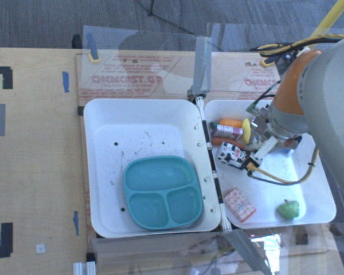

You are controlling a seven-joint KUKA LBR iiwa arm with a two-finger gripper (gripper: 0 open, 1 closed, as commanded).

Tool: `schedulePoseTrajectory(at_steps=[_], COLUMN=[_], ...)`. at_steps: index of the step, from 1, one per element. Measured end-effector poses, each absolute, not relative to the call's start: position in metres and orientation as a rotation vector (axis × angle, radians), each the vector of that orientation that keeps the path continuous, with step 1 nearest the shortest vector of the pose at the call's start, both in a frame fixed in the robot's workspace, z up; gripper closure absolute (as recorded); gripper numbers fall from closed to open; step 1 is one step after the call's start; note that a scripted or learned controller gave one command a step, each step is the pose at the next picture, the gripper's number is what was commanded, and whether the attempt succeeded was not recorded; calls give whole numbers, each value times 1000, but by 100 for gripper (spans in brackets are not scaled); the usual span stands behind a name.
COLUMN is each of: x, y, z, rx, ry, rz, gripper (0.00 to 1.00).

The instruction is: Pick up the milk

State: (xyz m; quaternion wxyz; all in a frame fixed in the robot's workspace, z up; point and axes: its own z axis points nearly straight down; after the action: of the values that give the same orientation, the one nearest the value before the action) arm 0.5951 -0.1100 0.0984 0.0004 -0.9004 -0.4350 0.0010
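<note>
The milk (230, 152) is a small white carton with black patches, lying on its side at the left of the right bin (324, 202), close to the wall between the bins. My gripper (258, 146) hangs low over the right bin just right of the carton, very close to it or touching it. The grey arm with its orange band (289, 90) comes in from the right and hides the bin's far right part.
Behind the milk lie an orange carrot (230, 122), a red-and-white tube (227, 130) and a yellow banana (246, 130). A pink patterned packet (239, 204) and a green fruit (288, 209) sit near the front. A teal divided plate (161, 192) lies in the left bin (103, 153).
</note>
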Motion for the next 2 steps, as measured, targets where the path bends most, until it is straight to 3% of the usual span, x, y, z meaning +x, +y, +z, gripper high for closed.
schedulePoseTrajectory(at_steps=[1,2], x=[626,626], y=[-80,-79], z=[244,244], rx=[-2952,-2952], ry=[-1073,-1073], rz=[2,3], gripper=[100,0])
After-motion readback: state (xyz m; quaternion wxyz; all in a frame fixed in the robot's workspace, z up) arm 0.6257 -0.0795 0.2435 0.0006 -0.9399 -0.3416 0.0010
